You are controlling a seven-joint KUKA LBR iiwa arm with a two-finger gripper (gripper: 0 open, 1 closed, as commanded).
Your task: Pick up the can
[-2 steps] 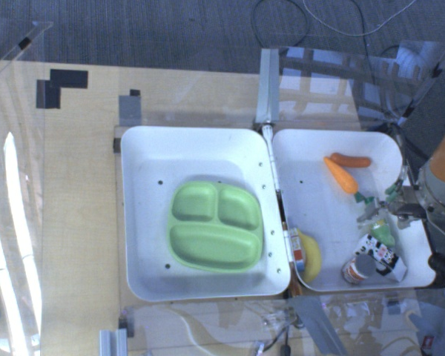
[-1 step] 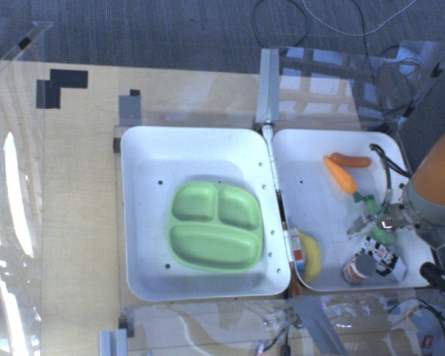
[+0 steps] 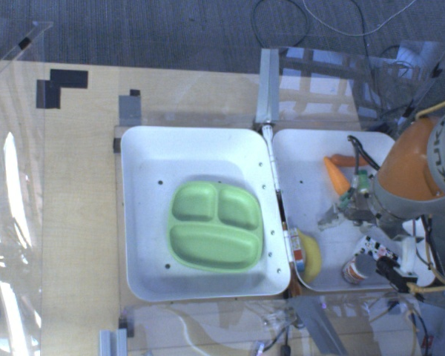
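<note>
The can point(image 3: 354, 271) is small, with a brownish top and a pale side. It stands near the front edge of the right bin point(image 3: 304, 162), partly under the arm's wrist. My gripper point(image 3: 334, 217) hangs over the middle of the right bin, up and to the left of the can and apart from it. I see nothing held in it. The grey arm with its orange band point(image 3: 411, 165) comes in from the right and covers the bin's right side.
An orange carrot point(image 3: 337, 173) lies at the back of the right bin, just behind the gripper. A yellow banana point(image 3: 309, 256) sits in that bin's front left corner. The left bin point(image 3: 141, 199) holds a green divided plate point(image 3: 215, 225). Cables trail beside the can.
</note>
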